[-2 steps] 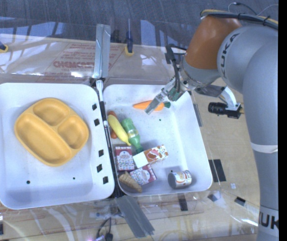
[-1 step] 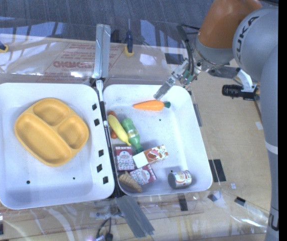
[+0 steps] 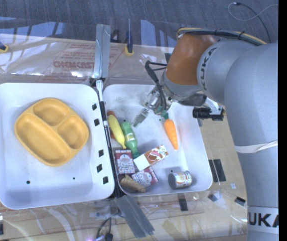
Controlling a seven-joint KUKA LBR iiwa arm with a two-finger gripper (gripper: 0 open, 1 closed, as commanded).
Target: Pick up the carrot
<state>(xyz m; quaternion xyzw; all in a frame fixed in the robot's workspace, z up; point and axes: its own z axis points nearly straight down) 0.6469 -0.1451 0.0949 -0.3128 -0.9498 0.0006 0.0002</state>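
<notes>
Carrot [image 3: 170,133] lies free in the right bin [image 3: 199,149] just below the gripper [image 3: 153,107], whose fingers we cannot read; we judge it light, rigid, slick, best gripped mid-body.

Your counter [image 3: 43,59] is a pale wooden surface under clear plastic sheeting with faint red print. 2 shallow white bins rest directly on it, side by side and touching along a strip fitted with black clips: your left bin [image 3: 3,185] and your right bin [image 3: 203,169]. A grey metal bar [image 3: 102,49] lies above their junction. Black tape patches [image 3: 216,169] sit just beside your right bin.
</notes>
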